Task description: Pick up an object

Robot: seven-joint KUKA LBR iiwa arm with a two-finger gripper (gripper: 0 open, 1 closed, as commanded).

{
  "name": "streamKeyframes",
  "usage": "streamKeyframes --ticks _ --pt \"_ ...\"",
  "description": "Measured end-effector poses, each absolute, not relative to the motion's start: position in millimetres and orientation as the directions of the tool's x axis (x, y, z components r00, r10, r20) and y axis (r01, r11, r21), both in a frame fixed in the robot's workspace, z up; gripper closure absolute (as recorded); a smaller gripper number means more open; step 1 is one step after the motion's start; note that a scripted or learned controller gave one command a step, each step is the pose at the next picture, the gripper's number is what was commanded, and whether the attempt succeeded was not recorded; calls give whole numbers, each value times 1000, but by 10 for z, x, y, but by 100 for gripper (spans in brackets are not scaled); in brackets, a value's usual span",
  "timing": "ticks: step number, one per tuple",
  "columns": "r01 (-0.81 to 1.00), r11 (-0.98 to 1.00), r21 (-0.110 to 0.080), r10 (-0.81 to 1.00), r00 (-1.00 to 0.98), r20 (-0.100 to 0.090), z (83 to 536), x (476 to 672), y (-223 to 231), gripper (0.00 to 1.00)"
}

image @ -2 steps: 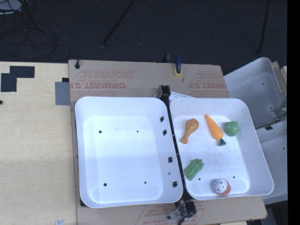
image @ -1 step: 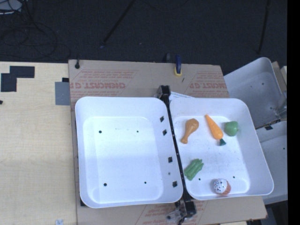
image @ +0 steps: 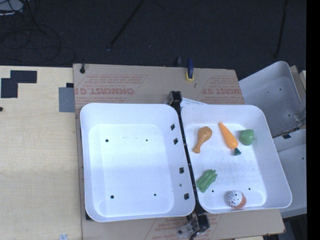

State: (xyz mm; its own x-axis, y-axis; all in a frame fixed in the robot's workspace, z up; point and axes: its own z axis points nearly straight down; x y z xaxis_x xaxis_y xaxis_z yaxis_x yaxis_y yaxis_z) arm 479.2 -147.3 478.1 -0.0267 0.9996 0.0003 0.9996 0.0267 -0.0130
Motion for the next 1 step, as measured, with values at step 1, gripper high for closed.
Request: streamKeyframes --ticks 1 --pt "999 33 -15 999 -33 0 4876 4799 -1471 100"
